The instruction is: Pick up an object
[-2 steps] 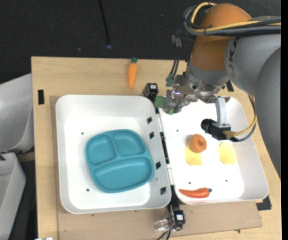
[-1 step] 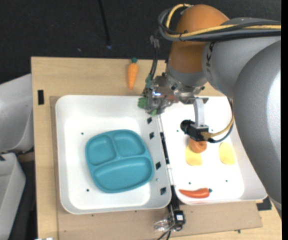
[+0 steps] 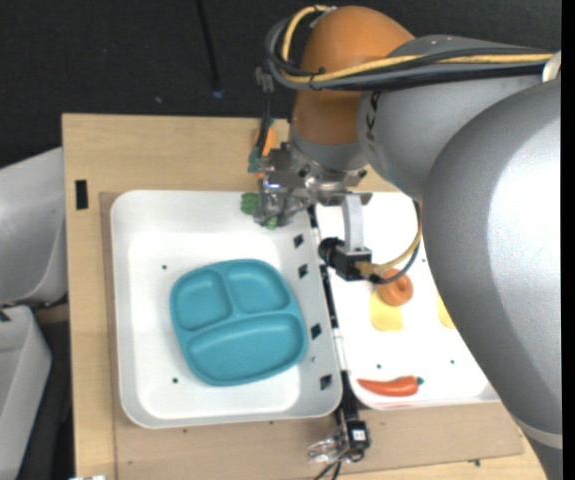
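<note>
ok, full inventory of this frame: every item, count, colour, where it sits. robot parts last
bench: 1, light wood, under both bins
bins: 2, white, side by side; left bin, right bin partly under the arm
divided plate: 1, teal blue, three compartments, middle of the left bin
small green item: 1, at the left bin's far edge beside the gripper; too small to identify
chili pepper: 1, red with green stem, near edge of the right bin
yellow item: 1, right bin, centre
orange item: 1, right bin, just behind the yellow one, apparently touching
arm: 1, grey with orange band, reaching in from the right over the right bin
gripper: 1, dark metal, over the far edge of the bins
</note>
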Tool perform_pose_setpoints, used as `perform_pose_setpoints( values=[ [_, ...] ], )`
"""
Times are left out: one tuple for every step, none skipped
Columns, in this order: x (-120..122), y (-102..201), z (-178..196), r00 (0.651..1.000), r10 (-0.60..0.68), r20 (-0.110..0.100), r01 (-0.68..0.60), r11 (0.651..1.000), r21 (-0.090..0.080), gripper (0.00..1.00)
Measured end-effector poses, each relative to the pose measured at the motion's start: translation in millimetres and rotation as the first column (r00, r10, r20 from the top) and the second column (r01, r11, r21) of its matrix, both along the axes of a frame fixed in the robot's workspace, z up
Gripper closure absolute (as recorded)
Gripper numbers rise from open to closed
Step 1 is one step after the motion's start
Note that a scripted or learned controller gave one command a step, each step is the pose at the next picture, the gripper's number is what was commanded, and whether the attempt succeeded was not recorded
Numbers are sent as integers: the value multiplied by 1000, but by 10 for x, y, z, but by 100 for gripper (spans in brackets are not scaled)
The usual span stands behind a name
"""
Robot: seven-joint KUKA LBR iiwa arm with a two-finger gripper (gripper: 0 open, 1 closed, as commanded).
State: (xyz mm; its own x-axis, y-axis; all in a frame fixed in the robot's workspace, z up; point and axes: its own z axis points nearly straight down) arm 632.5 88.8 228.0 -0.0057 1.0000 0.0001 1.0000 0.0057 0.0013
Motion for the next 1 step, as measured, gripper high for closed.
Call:
perform_pose_setpoints(
  values=[
    [-3, -24, 1, 1000, -3, -1, 3, 1000, 0, 0]
  ],
)
